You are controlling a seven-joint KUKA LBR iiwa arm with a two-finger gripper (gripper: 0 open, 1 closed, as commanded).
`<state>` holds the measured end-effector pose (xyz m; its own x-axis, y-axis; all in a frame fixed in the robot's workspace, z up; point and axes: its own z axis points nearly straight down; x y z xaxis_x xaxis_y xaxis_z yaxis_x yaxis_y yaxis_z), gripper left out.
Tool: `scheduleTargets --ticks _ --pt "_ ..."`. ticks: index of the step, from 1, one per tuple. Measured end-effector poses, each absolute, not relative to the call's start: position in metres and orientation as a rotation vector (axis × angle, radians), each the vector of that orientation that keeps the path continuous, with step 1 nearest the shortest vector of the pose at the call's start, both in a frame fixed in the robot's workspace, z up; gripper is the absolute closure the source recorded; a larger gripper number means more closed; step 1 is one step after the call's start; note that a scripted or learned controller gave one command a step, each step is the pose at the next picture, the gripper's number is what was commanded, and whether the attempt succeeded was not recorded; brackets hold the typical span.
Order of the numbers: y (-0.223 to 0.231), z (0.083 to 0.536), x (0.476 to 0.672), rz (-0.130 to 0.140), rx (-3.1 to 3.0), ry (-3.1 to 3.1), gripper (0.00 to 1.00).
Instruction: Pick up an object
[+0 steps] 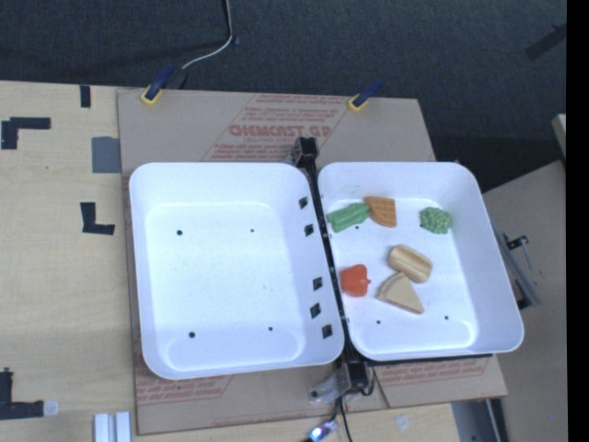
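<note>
Several small toy foods lie in the right bin (460,334). A green pod-shaped piece (349,216) lies near the divider, with an orange wedge (381,211) touching its right end. A small green leafy lump (435,220) sits further right. Lower down are a tan bread roll (410,262), a red-orange piece (354,280) by the divider, and a tan triangular slice (401,294) just below the roll.
The left bin (221,339) sits beside the right one, joined along a black clipped seam (317,247). Both rest on a brown cardboard sheet (276,127) on the wooden bench. A cable (221,26) runs down from the top.
</note>
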<state>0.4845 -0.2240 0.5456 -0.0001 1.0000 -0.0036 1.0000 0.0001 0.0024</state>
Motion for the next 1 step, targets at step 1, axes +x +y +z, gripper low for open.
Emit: scheduleTargets --ticks 1 --pt "-0.1943 0.4416 0.5084 -0.008 2.224 2.231 1.00"
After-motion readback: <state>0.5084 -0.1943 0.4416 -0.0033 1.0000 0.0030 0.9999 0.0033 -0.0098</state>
